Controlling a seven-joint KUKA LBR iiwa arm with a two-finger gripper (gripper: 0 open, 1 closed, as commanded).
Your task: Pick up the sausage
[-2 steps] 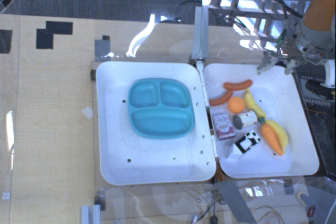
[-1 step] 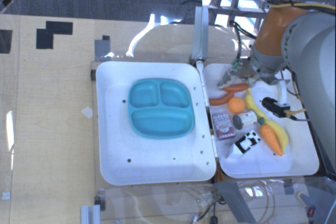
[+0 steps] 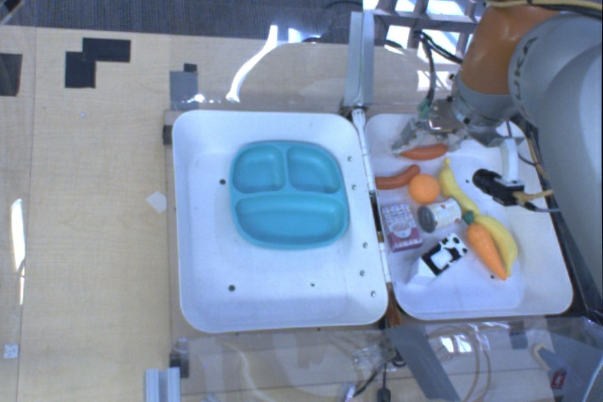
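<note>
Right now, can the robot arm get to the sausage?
Probably yes. The arm is already over the right bin, and the sausage lies on top near the bin's left wall, nothing covering it.

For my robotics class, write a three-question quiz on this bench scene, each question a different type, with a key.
1. True or false: the blue plate lies in the same bin as the sausage.
2. Which lies right beside the sausage? A) the orange B) the carrot C) the blue plate
3. Fill in: the gripper is over the ____ bin, near its far edge.

Key:
1. False; the plate is in the left bin, the sausage in the right.
2. A.
3. Right.
</note>
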